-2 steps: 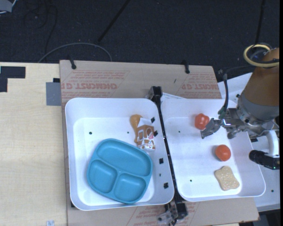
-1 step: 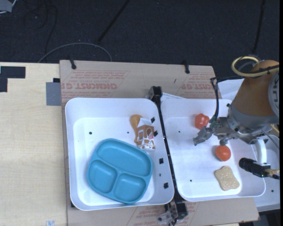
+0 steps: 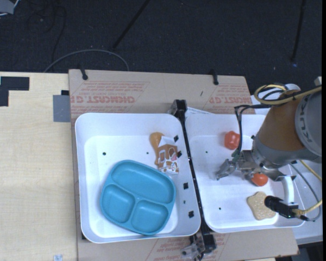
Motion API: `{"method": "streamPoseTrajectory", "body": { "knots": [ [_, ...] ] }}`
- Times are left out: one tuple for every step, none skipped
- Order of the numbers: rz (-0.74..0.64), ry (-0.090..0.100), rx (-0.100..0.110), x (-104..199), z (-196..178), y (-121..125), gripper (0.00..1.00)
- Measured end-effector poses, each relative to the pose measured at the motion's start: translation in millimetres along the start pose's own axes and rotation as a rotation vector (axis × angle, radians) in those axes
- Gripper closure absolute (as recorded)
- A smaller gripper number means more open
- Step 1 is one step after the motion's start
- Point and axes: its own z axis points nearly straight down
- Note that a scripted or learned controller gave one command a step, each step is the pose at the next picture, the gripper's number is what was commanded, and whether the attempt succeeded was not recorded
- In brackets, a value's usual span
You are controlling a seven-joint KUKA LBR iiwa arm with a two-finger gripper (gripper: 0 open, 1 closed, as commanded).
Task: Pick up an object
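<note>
in the left bin [image 3: 89, 145] a blue divided plate [image 3: 137, 197] lay flat toward the near side, and behind it, near the divider, sat a small brown-and-white patterned packet [image 3: 168, 159] with an orange-brown scrap [image 3: 156, 140] just beside it. across the divider, the right bin [image 3: 206, 129] held an orange-red ball [image 3: 231, 140] toward the back, a second orange-red piece [image 3: 259, 179] right by the wrist, and a tan cookie-shaped piece [image 3: 259, 205] near the front edge. the gripper [image 3: 226, 170] hung low over the middle of the right bin floor, and whether its fingers were spread or closed could not be told; nothing was seen between them. the nearest candidate looked to be the orange-red piece just right of the gripper. it seemed small, light and rounded, likely smooth and prone to roll, so a pinch across its widest middle would suit. the cookie looked flat and harder to get under.
</note>
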Motion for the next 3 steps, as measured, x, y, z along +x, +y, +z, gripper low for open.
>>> {"method": "streamPoseTrajectory", "body": {
  "knots": [
    [0.005, -0.001, -0.004, -1, -13, 1, 1.0],
    [-0.002, -0.003, -0.011, 3, -58, 5, 1.0],
    [-0.002, -0.003, -0.012, 3, -110, 5, 1.0]
  ]
}}
